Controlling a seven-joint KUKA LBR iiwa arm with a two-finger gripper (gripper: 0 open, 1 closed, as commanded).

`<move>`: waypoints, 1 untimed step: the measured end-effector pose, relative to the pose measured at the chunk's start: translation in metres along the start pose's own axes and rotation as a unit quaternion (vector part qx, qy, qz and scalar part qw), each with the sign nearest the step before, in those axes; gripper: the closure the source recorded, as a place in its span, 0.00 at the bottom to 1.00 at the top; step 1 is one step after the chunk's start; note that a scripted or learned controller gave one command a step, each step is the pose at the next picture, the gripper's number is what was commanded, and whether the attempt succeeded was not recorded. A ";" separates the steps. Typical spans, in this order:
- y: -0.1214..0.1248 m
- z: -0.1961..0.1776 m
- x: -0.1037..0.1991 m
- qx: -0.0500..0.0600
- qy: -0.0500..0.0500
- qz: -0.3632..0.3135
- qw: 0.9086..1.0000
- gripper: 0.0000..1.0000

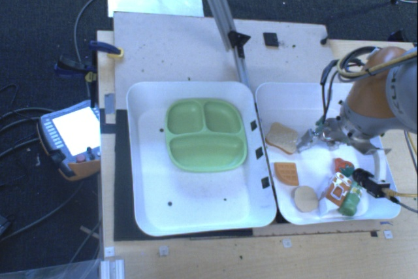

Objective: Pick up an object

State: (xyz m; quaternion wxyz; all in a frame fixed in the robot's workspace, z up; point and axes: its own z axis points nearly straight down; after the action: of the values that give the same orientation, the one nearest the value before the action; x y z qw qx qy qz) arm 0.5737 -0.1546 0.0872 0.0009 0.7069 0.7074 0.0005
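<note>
The right bin point(294, 98) holds several small food items. A toast slice point(281, 137) lies at its left side, an orange square cracker point(286, 173) in front of that, and a round tan cookie point(305, 198) near the front rim. At the front right sit a red piece point(343, 166), an orange and white carton point(336, 189) and a green piece point(351, 201). My gripper point(311, 138) hangs low over the bin, just right of the toast slice. I see nothing held in it.
A green divided plate point(206, 134) lies in the left bin point(150, 206). The arm's orange band point(369, 91) and cables stand over the right bin's far right side. A slanted metal pole point(219, 0) rises behind the bins.
</note>
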 end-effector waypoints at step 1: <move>0.001 -0.012 0.000 -0.001 0.000 0.000 1.000 1.00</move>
State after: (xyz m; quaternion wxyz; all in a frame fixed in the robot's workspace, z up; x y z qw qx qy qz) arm 0.5748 -0.1546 0.0997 0.0021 0.7066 0.7076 0.0015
